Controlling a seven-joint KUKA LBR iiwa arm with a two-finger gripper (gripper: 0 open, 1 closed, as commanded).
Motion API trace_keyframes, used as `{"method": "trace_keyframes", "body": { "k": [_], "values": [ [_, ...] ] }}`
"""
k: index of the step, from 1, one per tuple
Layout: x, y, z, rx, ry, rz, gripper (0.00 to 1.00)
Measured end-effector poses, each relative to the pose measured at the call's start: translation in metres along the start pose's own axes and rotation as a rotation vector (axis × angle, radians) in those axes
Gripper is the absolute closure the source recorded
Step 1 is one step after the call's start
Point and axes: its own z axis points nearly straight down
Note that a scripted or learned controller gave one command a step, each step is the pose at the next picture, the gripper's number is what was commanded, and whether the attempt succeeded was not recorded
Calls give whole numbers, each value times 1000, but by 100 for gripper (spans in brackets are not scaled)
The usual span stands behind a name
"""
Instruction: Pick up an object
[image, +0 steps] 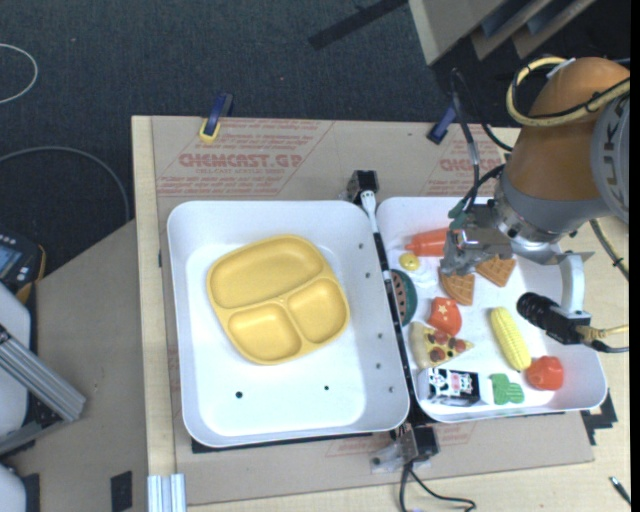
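The grey two-finger gripper (463, 262) hovered in the right white plastic bin (590, 385), touching a tan waffle-textured toy wedge (460, 287) just below it; whether it gripped could not be told.

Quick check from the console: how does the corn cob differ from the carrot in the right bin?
The corn cob is yellow; the carrot is orange-red. The corn cob lies nearer the front of the right bin, slanting front to back, while the carrot lies toward the back, running nearly sideways. The corn cob lies apart from the gripper, while the carrot lies right beside it. Both are long toy foods lying flat.
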Motion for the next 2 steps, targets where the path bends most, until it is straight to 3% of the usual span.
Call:
{"method": "trace_keyframes", "body": {
  "k": [1, 2],
  "values": [
    [-5, -7, -5, 2, 1, 2, 100],
    [-4, 3, 0, 0, 0, 1, 100]
  ]
}}
